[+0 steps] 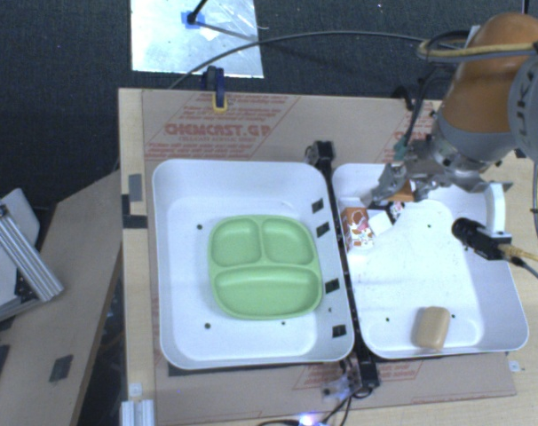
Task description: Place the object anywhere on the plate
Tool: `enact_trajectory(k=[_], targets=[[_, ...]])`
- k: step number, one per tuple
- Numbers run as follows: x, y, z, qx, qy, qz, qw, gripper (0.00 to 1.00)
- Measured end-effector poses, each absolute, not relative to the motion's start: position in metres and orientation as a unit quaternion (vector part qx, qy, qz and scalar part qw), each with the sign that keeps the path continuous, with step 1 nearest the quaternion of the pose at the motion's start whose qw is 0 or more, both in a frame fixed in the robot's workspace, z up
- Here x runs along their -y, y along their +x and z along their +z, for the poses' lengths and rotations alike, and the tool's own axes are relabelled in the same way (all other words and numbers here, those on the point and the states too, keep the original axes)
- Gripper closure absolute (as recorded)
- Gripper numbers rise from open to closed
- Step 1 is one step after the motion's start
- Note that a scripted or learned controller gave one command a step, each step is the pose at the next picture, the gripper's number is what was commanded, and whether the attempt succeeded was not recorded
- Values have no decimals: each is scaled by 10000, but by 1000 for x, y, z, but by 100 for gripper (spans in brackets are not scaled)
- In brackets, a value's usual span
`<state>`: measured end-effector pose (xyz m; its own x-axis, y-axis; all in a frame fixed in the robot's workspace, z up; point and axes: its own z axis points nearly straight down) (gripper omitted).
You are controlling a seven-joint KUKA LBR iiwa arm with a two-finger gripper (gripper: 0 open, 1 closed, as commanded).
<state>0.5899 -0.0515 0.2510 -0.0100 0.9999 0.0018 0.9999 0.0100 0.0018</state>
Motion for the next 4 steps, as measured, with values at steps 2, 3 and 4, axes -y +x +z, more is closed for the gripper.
enact_trajectory(k=[2,3,4], targets=[[-45,622,222,-7105,7037,11,1,100],[-90,629,225,-7103,7039,18,2,100],[-136,655,216,-7100,7042,18,9,100]])
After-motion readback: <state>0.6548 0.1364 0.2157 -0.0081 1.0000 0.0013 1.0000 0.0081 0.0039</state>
